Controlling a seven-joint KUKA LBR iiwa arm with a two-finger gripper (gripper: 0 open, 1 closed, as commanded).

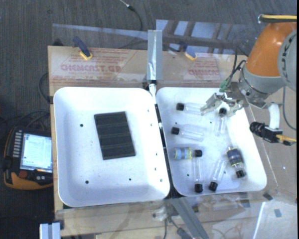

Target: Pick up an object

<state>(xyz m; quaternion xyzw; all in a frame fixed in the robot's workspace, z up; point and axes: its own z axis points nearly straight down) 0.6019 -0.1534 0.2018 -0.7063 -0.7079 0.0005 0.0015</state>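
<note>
Gripper spread wide, poised low over the right bin's far corner, straddling a clear black-capped vial for a pinch; nothing clasped yet. More vials scattered loose, well apart. Left bin bearing one dark slab.

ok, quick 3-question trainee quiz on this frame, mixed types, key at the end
1. True or false: the black ridged pad lies in the right bin.
2. Which bin is the end effector over?
A. left bin
B. right bin
3. Fill in: the vials have ____ caps.

Key:
1. False, it lies in the left bin.
2. B, over the far part of the right bin.
3. Black.
</note>
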